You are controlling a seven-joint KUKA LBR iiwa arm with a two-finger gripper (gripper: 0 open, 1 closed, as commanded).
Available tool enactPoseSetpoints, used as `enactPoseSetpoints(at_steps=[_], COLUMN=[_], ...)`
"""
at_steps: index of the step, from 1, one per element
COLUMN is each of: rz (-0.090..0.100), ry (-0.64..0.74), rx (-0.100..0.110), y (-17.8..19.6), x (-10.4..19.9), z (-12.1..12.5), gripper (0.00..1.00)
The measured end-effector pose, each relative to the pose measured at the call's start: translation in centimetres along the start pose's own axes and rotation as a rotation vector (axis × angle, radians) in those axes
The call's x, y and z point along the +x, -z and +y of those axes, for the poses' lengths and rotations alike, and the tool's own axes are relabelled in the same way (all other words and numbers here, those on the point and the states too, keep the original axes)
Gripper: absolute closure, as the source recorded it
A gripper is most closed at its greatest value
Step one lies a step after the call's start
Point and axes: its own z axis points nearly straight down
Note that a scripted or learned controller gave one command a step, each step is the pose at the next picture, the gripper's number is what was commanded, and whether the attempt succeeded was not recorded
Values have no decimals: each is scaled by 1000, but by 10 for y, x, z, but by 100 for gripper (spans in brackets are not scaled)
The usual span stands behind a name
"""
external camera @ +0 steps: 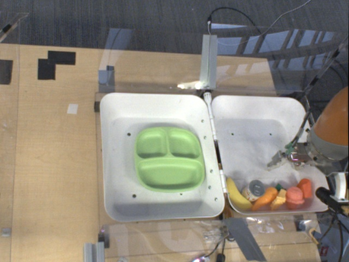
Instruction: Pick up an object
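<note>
Along the front wall of the right bin [251, 127] lies a row of toy foods: a yellow banana [236, 194], a small grey round piece [256, 188], an orange carrot [265, 197], a yellow wedge [279, 199], a pink-red fruit [295, 196] and a red-orange piece [305, 187]. My gripper [279, 158] hangs over the right side of this bin, a little behind the row and above the carrot and wedge. It points left. Nothing shows in its grasp. The arm's orange band [332, 121] sits at the right edge.
The left bin [117, 119] holds a green divided plate [168, 158] at its middle. A metal post [209, 59] stands behind the seam between the bins. Cables hang near the right bin's right wall. Wooden bench surrounds both bins.
</note>
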Motion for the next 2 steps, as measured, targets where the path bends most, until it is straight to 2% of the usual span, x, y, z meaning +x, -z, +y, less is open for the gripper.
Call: enactPoseSetpoints(at_steps=[1, 2], rz=[-1, -5], ry=[111, 333], rx=[-12, -17], y=[-2, 0], x=[67, 88], z=[42, -24], gripper=[0, 0])
